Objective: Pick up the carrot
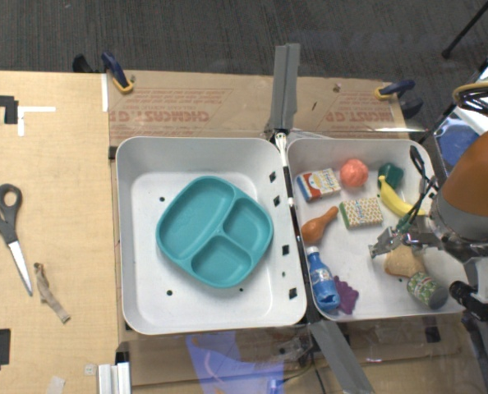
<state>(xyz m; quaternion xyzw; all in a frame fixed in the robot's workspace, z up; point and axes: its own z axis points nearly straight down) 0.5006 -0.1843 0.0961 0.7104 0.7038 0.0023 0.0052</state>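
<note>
Currently jaws (pixel 385 245) above right bin (pixel 367 306); spread unclear; carrot (pixel 319 224) apart, leftward.

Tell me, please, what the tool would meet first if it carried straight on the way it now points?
Probably the bin floor; farther along, the carrot, though depth is unclear. The tool points left.

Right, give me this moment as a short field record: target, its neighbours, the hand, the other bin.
target: carrot, lying in right bin near its left wall
neighbours: small carton above it, blue bottle below it
hand: hand low over the right bin, apart from the carrot
left bin: left bin holds a teal divided plate
</note>
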